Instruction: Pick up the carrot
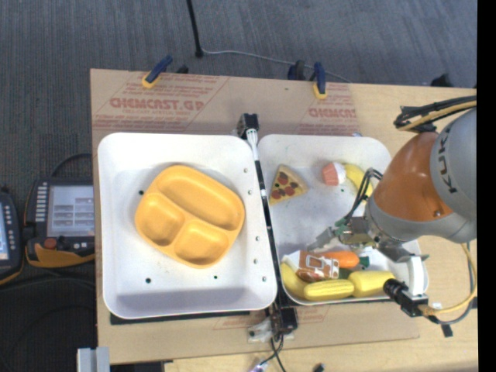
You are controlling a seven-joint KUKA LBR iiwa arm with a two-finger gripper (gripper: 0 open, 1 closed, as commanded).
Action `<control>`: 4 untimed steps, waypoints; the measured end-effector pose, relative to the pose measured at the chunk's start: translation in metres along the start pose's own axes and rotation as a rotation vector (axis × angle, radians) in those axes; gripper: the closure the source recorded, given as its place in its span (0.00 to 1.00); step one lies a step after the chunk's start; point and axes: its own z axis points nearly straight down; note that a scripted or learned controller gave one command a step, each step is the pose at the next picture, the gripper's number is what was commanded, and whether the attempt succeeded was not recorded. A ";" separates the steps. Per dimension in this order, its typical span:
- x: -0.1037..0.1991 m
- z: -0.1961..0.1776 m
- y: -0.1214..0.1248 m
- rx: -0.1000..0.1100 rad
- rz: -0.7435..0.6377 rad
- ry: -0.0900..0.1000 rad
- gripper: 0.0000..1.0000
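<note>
The gripper [347, 237] hangs low in the right bin [310, 208]; whether it is apart or together cannot be told. The carrot [341, 259] lies just below it, wedged among a carton [318, 267] and yellow pieces [329, 289]. Descend vertically, centred on the carrot, avoiding neighbours.

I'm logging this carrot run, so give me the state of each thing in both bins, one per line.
Carrot: lying in the right bin's near end, among other toys, not lifted.
Gripper: low over the carrot, fingers hidden by the wrist.
Yellow plate: upright in the left bin, compartments bare.
Pizza slice: flat, apart from the pile.
Banana: lying by the near wall.
Right bin: holds all the toys.
</note>
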 end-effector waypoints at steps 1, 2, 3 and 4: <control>-0.011 0.011 -0.002 0.005 -0.003 0.003 0.00; -0.017 0.011 -0.002 0.006 -0.003 0.004 0.00; -0.016 0.011 -0.002 0.004 -0.001 0.000 0.00; -0.016 -0.001 0.000 0.000 0.000 0.000 1.00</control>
